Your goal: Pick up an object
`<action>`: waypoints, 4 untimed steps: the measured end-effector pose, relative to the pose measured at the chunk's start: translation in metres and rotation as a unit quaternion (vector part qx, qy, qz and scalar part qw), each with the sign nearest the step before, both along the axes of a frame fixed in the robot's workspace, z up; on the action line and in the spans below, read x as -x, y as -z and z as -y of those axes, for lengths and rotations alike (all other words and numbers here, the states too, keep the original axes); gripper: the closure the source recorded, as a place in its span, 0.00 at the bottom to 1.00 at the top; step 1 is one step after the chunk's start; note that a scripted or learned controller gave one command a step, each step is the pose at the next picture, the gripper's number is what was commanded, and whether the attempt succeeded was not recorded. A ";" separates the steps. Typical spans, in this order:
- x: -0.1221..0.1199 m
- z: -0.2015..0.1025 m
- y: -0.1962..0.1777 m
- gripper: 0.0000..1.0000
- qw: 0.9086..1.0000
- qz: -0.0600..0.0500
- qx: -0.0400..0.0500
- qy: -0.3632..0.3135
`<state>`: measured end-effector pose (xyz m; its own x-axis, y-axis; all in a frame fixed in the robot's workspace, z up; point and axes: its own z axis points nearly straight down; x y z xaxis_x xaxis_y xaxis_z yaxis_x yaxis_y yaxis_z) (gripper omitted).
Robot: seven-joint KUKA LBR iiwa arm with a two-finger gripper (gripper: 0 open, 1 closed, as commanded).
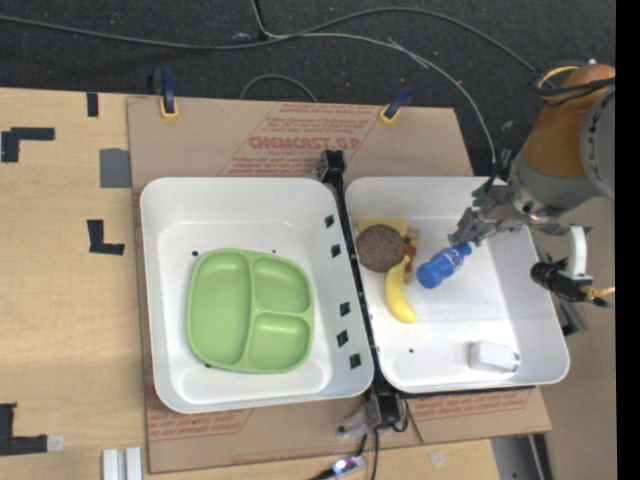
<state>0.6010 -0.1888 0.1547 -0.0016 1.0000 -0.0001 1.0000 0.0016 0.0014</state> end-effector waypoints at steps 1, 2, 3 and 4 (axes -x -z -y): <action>0.008 0.005 -0.054 1.00 1.000 0.001 0.001 0.001; 0.008 0.005 -0.081 1.00 1.000 0.000 0.000 0.000; 0.010 -0.052 -0.070 1.00 1.000 -0.002 0.000 -0.002; 0.019 -0.094 -0.066 1.00 1.000 -0.002 0.000 0.000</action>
<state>0.5821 -0.0946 0.2205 -0.0023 1.0000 0.0000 1.0000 0.0023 -0.0025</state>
